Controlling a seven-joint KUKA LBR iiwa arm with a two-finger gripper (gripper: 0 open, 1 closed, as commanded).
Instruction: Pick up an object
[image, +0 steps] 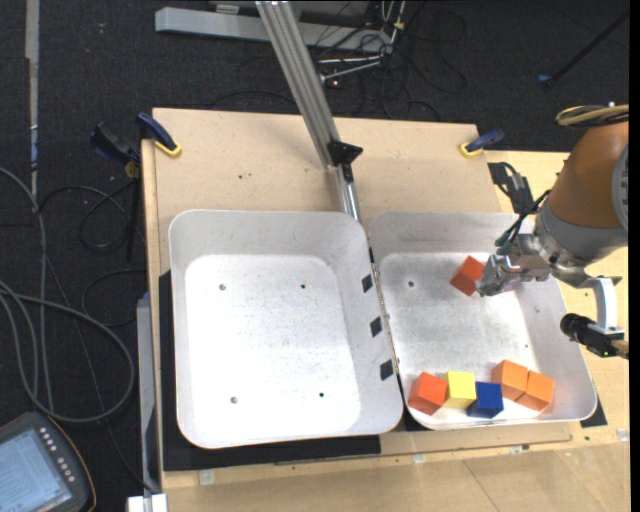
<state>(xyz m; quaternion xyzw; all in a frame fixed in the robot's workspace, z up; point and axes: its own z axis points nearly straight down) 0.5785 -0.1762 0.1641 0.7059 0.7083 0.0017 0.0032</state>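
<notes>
An orange block (466, 275) sits tilted in the upper part of the right bin (450, 335). My gripper (492, 277) is at the block's right side and touches or nearly touches it. The grey arm with its orange band (590, 190) reaches in from the right. Along the right bin's front wall lie a red-orange block (430, 391), a yellow block (461, 386), a blue block (488, 399) and two orange blocks (513, 378) (539, 390).
The left bin (260, 330) lies beside the right one, and their rims meet at a ridge with black clips (378, 325). A slanted metal pole (305, 85) ends at the bench's back edge. Clamps (160, 135) (483, 143) hold the board's rear corners.
</notes>
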